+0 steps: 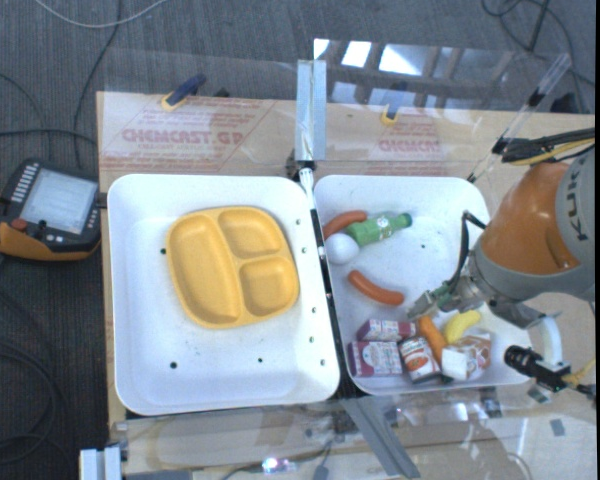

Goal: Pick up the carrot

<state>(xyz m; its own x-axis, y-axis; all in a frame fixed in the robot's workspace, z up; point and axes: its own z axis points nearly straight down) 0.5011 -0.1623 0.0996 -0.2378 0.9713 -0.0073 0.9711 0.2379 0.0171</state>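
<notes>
The carrot [432, 336] is a short orange piece in the right bin [435, 193], near its front, wedged between small cartons and a yellow banana [462, 323]. My gripper [435, 303] hangs low over the bin, just behind and above the carrot's far end. The grey arm with its orange band [528, 233] reaches in from the right and hides the bin's right side. Nothing visibly sits in the gripper.
Also in the right bin: a green bottle [380, 226], a white egg [340, 248], two reddish sausages [376, 288] [342, 221], and several small cartons [385, 330] [417, 358] [465, 356] crowding the carrot. The left bin [140, 368] holds a yellow divided tray [233, 264].
</notes>
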